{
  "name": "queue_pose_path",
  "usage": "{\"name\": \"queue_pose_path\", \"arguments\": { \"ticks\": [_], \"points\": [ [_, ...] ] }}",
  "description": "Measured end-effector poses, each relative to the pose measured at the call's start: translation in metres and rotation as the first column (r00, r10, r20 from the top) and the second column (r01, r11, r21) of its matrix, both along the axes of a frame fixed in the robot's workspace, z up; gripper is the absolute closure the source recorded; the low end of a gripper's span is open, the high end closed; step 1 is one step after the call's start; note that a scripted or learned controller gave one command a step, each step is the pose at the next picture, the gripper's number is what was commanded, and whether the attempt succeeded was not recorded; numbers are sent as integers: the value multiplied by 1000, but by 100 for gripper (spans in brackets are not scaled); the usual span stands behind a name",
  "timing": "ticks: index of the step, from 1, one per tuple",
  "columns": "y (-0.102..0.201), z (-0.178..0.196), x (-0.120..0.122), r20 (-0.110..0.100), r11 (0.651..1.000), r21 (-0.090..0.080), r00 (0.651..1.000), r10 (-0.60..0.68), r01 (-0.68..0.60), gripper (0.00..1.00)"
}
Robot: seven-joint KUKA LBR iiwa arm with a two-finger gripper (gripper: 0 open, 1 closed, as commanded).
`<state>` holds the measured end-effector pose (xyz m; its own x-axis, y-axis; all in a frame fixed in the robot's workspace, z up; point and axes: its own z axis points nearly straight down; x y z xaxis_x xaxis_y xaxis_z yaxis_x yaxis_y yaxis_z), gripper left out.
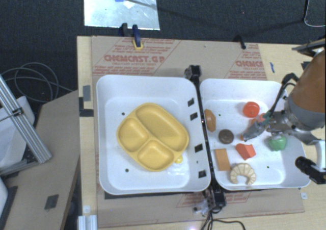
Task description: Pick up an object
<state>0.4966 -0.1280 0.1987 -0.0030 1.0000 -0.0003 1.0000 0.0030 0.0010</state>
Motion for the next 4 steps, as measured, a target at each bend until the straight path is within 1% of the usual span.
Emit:
{"name": "queue_pose_path", "arguments": {
  "ticks": [1, 2, 3, 4],
  "points": [
    [-17, -51, -11, -4, 1000, 1, 1000, -4, 4, 0],
    [-38, -112, 72, 6, 1000, -2, 1000, 3, -3, 0],
    [-37, -99, 69, 4, 1000, -1, 1000, 1, -1, 100],
    [24, 6, 57, 8, 1000, 1, 1000, 7, -7, 100]
  ]
}}
